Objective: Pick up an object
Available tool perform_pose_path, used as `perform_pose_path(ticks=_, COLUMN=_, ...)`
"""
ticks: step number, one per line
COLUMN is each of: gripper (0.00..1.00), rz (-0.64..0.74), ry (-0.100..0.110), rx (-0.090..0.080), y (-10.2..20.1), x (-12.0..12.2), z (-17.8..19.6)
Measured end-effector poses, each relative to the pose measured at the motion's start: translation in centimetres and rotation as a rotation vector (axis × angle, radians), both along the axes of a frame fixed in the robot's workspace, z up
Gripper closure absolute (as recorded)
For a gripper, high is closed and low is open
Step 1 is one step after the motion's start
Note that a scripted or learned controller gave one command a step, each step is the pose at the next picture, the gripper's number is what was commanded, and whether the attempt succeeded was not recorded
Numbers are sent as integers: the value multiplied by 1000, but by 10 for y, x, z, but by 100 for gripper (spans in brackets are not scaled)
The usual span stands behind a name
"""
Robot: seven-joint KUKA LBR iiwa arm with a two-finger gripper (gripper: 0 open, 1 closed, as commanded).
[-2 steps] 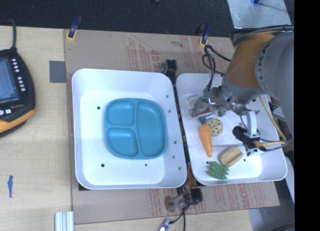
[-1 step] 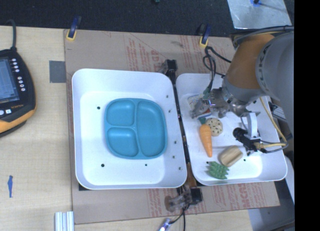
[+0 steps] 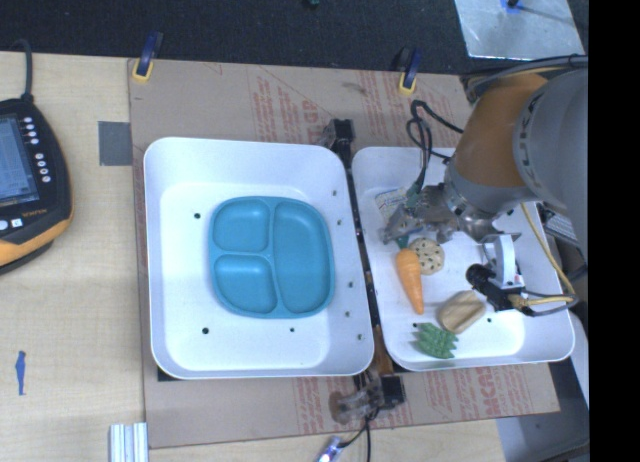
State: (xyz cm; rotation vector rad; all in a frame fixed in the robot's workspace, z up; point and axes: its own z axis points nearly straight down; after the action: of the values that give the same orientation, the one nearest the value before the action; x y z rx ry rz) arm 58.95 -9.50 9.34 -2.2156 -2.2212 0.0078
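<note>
- My gripper [image 3: 428, 212] is down in the right bin [image 3: 545, 345], over the wrapped packet [image 3: 392, 202] at the bin's far end; I cannot tell how far my fingers are spread, or whether they touch it.
- Just beside it lie one cookie [image 3: 429, 256] and one carrot [image 3: 409, 279].
- Nearer the front: one tan piece [image 3: 461, 310], one green leafy piece [image 3: 435, 341].
- The left bin [image 3: 175, 250] holds one blue divided plate [image 3: 271, 256].
</note>
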Motion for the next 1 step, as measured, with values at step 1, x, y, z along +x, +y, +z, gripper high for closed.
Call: perform_pose_path(ticks=1, gripper=0, rz=3, ry=-2, rx=0, y=0, x=-27, z=-2)
